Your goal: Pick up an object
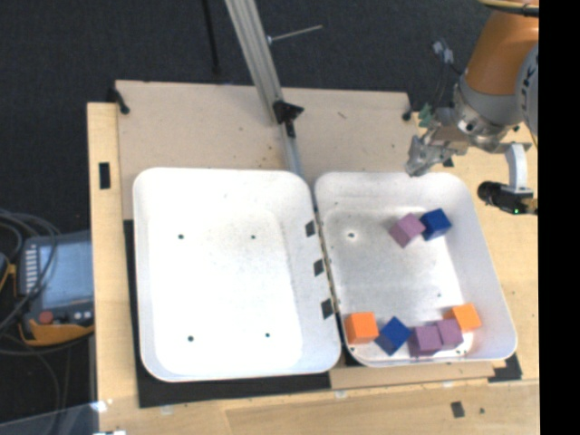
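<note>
A: Where is the pincer [424, 159] of the grey arm with the orange band [497, 62]?

B: It hangs over the far rim of the right shallow white plastic bin [471, 243], near that bin's far right corner. Whether it is apart or together I cannot tell; the tip is too small and blurred. Nothing shows clamped in it.

A: And the things to pick?

B: All lie inside that right bin. A small purple cube [407, 229] and a small blue cube [436, 223] sit touching each other in its far half, a little nearer than the pincer. Along the bin's near wall sit an orange cube [362, 326], a second blue cube [393, 334] just beside it, then two purple cubes [435, 337] pressed together, and another orange cube [466, 316] by the near right corner.

A: What else?

B: The left white bin [227, 270] touches the right bin's left side on the pale wooden desk [227, 116]. A slanted metal rail [254, 48] rises beyond the right bin's far left corner.
</note>
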Controlling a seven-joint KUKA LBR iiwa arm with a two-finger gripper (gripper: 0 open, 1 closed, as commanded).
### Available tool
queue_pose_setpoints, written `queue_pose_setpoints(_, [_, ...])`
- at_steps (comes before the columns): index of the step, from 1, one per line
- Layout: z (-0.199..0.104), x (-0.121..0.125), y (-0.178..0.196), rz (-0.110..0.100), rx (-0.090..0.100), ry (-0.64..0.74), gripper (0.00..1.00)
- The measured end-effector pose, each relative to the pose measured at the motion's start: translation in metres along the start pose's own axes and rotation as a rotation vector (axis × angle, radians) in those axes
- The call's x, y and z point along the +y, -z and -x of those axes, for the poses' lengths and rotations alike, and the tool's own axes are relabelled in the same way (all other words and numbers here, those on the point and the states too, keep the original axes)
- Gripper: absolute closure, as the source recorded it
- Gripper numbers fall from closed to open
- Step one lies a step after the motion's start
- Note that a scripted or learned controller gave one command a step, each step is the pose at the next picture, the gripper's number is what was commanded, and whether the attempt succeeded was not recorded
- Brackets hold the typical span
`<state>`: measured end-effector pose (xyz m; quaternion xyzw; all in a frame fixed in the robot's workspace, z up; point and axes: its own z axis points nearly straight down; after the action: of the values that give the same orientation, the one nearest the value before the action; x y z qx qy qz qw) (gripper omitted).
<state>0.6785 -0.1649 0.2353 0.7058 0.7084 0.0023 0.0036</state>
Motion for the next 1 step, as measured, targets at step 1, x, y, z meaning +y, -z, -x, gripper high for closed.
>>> queue_pose_setpoints(1, [-0.0556, 0.0012, 0.0118, -0.006, 0.003, 0.003, 1.0])
